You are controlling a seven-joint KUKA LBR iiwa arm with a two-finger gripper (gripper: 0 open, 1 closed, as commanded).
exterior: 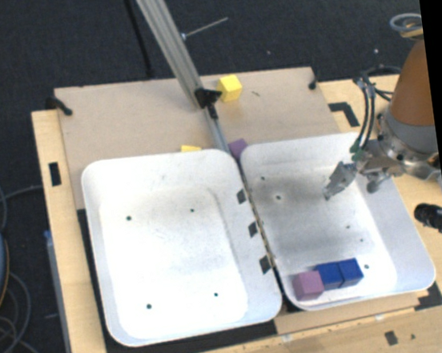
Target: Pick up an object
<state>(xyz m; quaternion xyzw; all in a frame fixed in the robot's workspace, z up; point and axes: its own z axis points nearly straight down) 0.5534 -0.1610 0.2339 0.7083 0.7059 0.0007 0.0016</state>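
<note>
Here, the tool (pixel 355 180) with fingers spread, nothing between them, above the right bin (pixel 395 270).

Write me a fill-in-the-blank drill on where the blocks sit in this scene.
1. The blue block lies in the ____ bin of the camera view.
2. Touching its left side is a ____ block.
3. The yellow block rests on the bench, ____ both bins.
4. The end effector hangs above the ____ bin.

Missing words: right; purple; outside; right
</note>
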